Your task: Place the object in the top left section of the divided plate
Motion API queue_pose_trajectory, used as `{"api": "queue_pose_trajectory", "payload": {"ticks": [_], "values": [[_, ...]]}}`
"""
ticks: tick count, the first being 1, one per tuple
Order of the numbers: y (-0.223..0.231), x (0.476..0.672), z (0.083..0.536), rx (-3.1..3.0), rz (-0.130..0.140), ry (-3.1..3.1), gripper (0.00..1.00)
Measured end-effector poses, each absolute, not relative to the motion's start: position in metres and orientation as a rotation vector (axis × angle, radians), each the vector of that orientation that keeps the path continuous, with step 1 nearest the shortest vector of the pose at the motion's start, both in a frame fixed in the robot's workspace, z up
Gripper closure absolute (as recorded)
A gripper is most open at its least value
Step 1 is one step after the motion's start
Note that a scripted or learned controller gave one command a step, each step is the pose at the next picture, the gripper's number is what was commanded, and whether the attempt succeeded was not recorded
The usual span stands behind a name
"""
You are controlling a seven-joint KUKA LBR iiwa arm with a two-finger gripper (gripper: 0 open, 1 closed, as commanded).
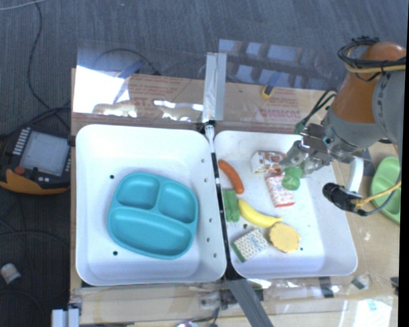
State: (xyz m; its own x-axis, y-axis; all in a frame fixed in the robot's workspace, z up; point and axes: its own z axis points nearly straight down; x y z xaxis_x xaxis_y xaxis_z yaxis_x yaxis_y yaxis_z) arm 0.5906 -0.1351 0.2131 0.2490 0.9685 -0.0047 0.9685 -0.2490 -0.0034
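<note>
A teal divided plate (150, 233) lies in the left bin, its top left section (138, 189) bare. My gripper (293, 165) hangs low over the upper middle of the right bin. A small round green object (291, 180) sits right under its tip, touching or nearly touching it. Beside that green object lie a red and white carton (278, 192) and a white packet with red print (265, 161). Whether the green object is gripped is hidden by the gripper body.
The right bin (335, 251) also holds an orange sausage-shaped piece (231, 176), a green stick (230, 204), a banana (256, 215), a yellow round piece (284, 237) and a checkered packet (249, 244). A raised divider wall (213, 193) separates the bins. A green thing (388, 178) stands outside at right.
</note>
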Motion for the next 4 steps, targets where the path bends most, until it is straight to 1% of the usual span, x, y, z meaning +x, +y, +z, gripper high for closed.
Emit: {"api": "queue_pose_trajectory", "payload": {"ticks": [1,2,3,4], "values": [[-0.083,0.589,0.182,2.534,-0.008,1.861,1.00],[-0.169,0.657,0.187,2.356,-0.009,2.077,1.00],[-0.168,0.658,0.196,2.352,-0.015,2.079,1.00],[-0.152,0.628,0.180,2.279,-0.007,2.163,1.00]]}}
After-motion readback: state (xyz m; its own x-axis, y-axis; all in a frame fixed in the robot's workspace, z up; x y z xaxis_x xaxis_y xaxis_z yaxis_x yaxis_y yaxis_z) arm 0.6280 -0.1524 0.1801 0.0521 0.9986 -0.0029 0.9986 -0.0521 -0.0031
